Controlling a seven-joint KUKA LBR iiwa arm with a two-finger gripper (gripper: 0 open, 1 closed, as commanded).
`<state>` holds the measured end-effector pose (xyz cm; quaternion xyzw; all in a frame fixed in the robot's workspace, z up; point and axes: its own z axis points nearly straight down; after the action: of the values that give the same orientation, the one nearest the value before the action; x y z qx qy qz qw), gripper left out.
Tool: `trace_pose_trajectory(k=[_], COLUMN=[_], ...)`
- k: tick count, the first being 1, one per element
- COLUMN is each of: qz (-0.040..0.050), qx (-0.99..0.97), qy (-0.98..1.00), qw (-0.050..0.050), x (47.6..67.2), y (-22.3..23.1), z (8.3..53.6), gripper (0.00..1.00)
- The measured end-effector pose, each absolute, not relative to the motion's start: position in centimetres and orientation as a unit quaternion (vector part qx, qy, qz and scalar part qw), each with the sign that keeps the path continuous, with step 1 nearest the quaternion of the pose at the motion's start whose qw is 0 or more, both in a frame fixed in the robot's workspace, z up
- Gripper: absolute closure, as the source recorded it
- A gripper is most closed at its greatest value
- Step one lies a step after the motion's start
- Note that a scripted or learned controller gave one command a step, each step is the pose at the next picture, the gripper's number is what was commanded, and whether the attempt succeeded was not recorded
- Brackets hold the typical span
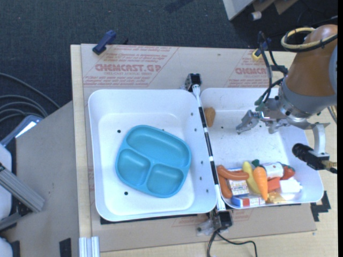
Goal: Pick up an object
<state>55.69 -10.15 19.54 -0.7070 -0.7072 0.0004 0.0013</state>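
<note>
1. I see the counter (134, 63) from above, with 2 white bins side by side on it: the left bin (102, 143) and the right bin (230, 98)
2. The left bin holds 1 blue divided plate (154, 160), lying flat near its middle with 3 compartments showing
3. In the right bin, a small brown lump (209, 116) sits by itself against the left wall, near the divider between the bins
4. The rest of the things are heaped along the near edge of the right bin: a red sausage (231, 174), a yellow piece (247, 168), an orange carrot (260, 180), a white bottle (273, 169) and a white block (290, 187), all touching or overlapping one another. I cannot make out the smaller bits under them
5. The arm (313, 71) comes in from the right over the far half of the right bin
6. The claw (245, 126) hangs over bare bin floor, between the brown lump and the right wall, well apart from the heap
7. I cannot tell from this angle whether the claw is released or clenched; I see nothing between its tips
8. A blue clip (103, 42) lies at the far left corner of the counter
</note>
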Motion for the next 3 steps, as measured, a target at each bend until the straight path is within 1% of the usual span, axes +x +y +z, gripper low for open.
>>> trace_pose_trajectory(k=[1, 2, 3], qz=[0.0003, 0.0, -0.0002], qx=[-0.707, -0.707, -0.707], qy=[-0.707, -0.707, -0.707], qw=[0.0, 0.0, -0.001], x=[51.5, 51.5, 53.1], y=[-11.9, -11.9, -14.1], z=[8.4, 9.4, 17.7], gripper=[0.0, 1.0, 1.0])
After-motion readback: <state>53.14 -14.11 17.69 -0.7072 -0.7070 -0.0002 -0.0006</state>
